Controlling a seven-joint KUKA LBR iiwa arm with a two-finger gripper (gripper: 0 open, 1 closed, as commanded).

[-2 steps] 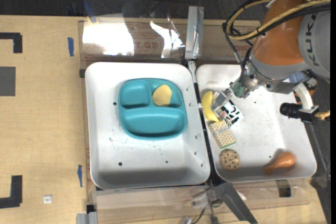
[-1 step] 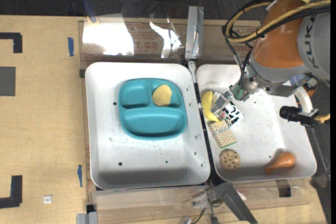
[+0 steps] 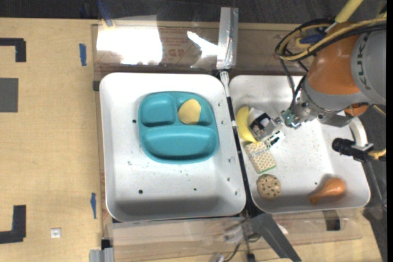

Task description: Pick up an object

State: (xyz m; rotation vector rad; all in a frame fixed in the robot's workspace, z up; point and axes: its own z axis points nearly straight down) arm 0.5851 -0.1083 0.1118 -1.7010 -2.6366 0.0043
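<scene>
In the right bin (image 3: 331,150) my gripper (image 3: 265,129) reaches in from the right and sits low at the bin's left side, right over a yellow banana (image 3: 244,122). Just below it lies a checked waffle-like piece (image 3: 263,159). A round cookie (image 3: 268,186) rests near the bin's front, and an orange pear-shaped toy (image 3: 329,189) lies at the front right. In the left bin (image 3: 120,150) stands a teal divided plate (image 3: 177,132) with a yellow lemon-like piece (image 3: 189,111) in its upper right compartment.
A clear plastic sheet (image 3: 159,40) stands behind the left bin. The arm's orange band (image 3: 331,70) and cables (image 3: 307,40) hang over the right bin's back right corner. The divider between the bins (image 3: 233,144) runs close to the gripper's left.
</scene>
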